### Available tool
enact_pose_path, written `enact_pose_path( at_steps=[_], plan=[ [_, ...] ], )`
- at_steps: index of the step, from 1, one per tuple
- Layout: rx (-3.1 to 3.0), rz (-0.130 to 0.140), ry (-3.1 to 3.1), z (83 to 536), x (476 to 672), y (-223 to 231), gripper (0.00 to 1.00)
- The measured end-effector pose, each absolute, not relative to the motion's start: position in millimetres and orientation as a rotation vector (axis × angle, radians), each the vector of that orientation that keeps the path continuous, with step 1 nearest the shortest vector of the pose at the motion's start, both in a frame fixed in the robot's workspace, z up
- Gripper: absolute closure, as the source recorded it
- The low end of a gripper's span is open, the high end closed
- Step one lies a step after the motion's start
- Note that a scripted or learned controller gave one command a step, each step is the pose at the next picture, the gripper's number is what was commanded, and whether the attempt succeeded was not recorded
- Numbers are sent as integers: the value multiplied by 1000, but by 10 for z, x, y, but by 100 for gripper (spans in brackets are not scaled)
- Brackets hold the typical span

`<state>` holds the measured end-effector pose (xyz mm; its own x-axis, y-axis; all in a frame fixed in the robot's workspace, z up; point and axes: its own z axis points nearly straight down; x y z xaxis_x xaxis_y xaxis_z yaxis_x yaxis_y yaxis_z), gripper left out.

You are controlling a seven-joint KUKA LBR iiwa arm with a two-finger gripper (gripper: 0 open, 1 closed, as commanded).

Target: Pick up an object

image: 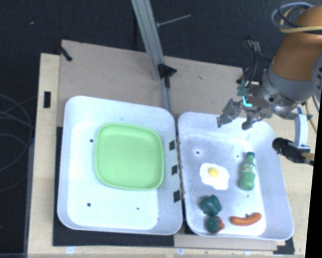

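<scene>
Currently the hand (pixel 238 119) hangs over the far edge of the right bin (pixel 278 184), fingers spread apart, nothing between them. All candidate objects lie nearer the camera than the hand, well apart from it. Green bottle (pixel 248 171) lies closest, below and slightly right of the hand, lengthwise along the bin. Toy fried egg (pixel 214 176) sits just left of the bottle, mid-bin. Green pepper (pixel 211 204) is below the egg, with a second green-and-red item (pixel 214 223) just beside it at the near edge; can't tell what it is. Sausage (pixel 245 220) lies right of those. Left bin (pixel 77 162) holds a green square plate (pixel 129 156). Both bins sit on the worktop (pixel 45 142).
</scene>
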<state>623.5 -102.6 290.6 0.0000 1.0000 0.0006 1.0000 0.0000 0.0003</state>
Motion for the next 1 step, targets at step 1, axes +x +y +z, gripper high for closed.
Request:
enact_pose_path(
  at_steps=[1],
  plan=[
    [-2221,-1,-2222,2907,6236,-1026,0]
  ],
)
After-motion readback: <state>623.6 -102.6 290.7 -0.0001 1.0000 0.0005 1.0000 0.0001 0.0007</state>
